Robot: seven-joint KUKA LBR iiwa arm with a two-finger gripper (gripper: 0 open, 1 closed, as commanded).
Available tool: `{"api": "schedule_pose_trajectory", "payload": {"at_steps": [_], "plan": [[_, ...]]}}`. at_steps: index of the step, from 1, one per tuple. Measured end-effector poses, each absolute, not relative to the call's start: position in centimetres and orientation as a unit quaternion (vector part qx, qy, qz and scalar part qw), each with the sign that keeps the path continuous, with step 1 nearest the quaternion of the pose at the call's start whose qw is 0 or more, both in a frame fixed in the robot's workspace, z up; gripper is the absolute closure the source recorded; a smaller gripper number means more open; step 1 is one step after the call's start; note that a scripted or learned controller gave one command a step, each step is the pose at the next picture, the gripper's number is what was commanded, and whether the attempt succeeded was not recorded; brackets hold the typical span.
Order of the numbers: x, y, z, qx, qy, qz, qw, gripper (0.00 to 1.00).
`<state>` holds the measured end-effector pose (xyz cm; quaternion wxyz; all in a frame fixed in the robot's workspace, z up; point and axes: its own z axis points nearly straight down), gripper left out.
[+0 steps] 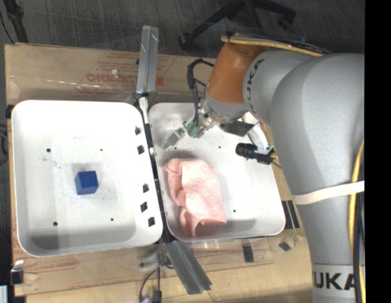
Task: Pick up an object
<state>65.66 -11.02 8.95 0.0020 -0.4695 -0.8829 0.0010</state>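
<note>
A pink folded cloth (197,195) lies in the right bin (258,194), toward its front left. In the left bin (69,125) a small blue cube (87,182) rests left of centre. My gripper (175,137) hangs over the far left corner of the right bin, just beyond the cloth's far edge and close to the divider between the bins. I see nothing in it. The grey arm with its orange band (230,74) reaches in from the right.
A grey bar (146,62) stands up behind the divider between the bins. A black fitting (252,151) sticks out from the arm over the right bin. Cardboard (75,74) lies under both bins.
</note>
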Motion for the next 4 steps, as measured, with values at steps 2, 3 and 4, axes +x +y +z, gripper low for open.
{"api": "schedule_pose_trajectory", "payload": {"at_steps": [2,3,4], "plan": [[64.2,-6.9,19.2,-0.373,-0.928,0.0005,0.000,1.00],[64.3,-6.9,20.0,-0.371,-0.929,0.0013,0.001,1.00],[65.2,-6.6,20.0,-0.392,-0.920,0.0006,0.000,1.00]]}}
